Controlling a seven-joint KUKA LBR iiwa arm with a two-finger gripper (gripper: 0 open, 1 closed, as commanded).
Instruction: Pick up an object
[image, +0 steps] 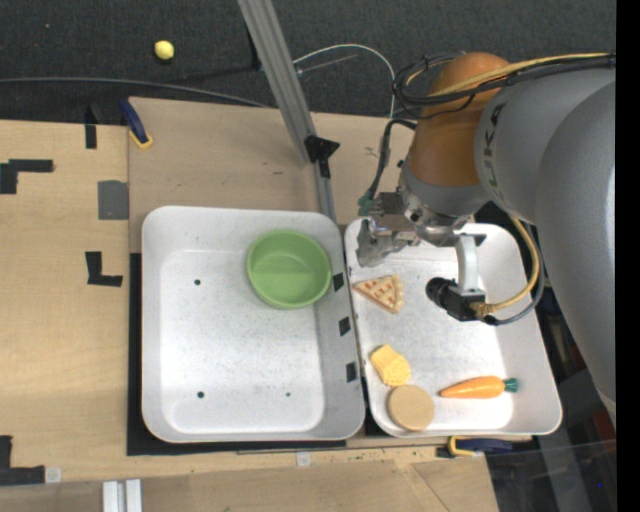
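My gripper (375, 243) hangs over the back left corner of the right bin (520, 335), just above and left of a tan waffle-like wedge (381, 293). Nothing shows between its fingers. Further toward the front of that bin lie a yellow piece (392, 365), a round tan disc (411, 407) and an orange carrot (472, 388) with a green tip. A green bowl (289, 268) sits upright in the back right part of the left bin (200, 330).
The grey arm with its orange band (455, 120) and cables covers the back right of the scene. A slanted metal pole (290, 95) stands behind the bins. A small yellow ball (164, 49) lies far back on the dark floor.
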